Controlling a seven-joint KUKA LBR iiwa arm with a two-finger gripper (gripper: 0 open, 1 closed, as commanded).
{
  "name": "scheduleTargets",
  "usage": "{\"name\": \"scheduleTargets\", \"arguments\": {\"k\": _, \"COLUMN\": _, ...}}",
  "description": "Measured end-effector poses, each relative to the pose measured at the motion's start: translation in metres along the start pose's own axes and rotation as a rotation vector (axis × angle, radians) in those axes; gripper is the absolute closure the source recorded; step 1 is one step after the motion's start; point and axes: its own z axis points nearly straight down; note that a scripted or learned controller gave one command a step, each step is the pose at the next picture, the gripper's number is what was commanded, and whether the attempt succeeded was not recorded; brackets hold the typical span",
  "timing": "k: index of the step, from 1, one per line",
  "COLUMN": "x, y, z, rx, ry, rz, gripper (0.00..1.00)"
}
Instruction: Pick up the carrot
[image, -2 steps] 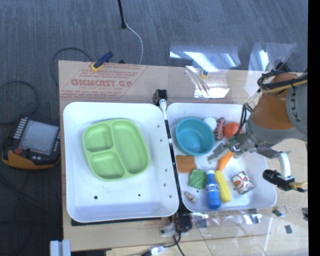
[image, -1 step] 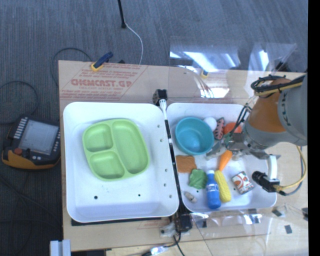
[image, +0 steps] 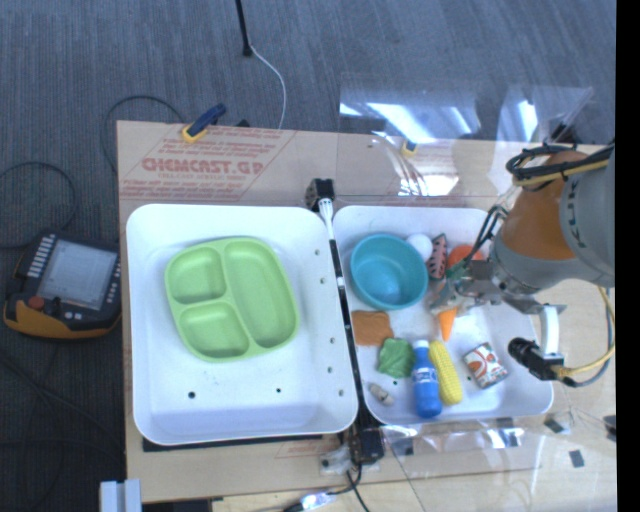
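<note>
The carrot (image: 447, 322) is a small orange cone in the right bin (image: 520, 395), just right of the blue bowl (image: 388, 270). Its wide end points up toward my gripper (image: 451, 297), which hangs directly over that end, touching it or nearly so. The grey arm with its orange band (image: 540, 222) reaches in from the right over the bin's far right side. The gripper body hides the top of the carrot.
Around the carrot lie a toast slice (image: 371, 327), green lettuce (image: 396, 356), a blue bottle (image: 425, 378), a corn cob (image: 447, 372) and a can (image: 483, 365). A white egg (image: 418, 243) sits behind the bowl. The left bin holds a green divided plate (image: 230, 297).
</note>
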Motion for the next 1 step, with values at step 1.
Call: {"name": "scheduleTargets", "arguments": {"k": 1, "x": 0.0317, "y": 0.0120, "z": -0.1256, "rx": 0.013, "ry": -0.001, "rz": 0.273, "gripper": 1.00}}
